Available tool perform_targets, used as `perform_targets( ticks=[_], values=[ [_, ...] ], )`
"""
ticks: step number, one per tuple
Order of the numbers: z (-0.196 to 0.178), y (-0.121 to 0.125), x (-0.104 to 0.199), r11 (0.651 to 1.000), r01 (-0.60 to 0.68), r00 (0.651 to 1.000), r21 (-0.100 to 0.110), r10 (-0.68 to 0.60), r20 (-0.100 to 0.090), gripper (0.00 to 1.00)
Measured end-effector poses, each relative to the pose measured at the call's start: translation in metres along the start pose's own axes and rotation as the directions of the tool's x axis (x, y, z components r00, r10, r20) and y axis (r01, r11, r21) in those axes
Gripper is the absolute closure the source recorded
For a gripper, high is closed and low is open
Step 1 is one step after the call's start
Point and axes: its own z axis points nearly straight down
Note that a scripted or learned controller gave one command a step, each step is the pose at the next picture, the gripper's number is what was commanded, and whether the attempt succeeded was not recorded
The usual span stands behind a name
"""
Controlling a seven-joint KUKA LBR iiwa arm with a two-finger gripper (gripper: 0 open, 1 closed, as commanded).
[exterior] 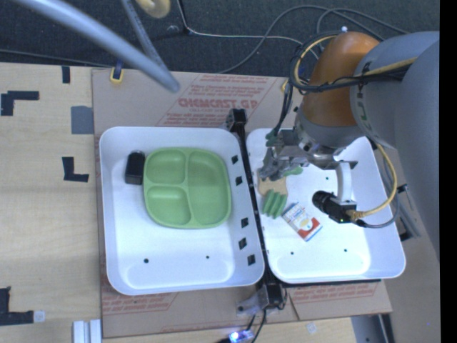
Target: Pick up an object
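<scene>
The pincer (280, 164), finger state impossible to tell, points down at the right bin's (371, 259) left wall, just above a green object (274, 204) and small card (303, 221), under the bent grey arm (400, 98).

Robot lab: taped bench (43, 191), cables (235, 34).

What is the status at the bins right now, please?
Gripper low over right bin, left side. Green object and small packet on bin floor just below it. Green plate, black block in left bin.
</scene>
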Motion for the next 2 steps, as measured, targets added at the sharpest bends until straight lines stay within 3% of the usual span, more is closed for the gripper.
perform_targets(
  ticks=[2],
  values=[
    [0.003, 0.026, 0.097, 1.0, -0.001, 1.0, 0.001, 0.001, 0.0, 1.0]
  ],
)
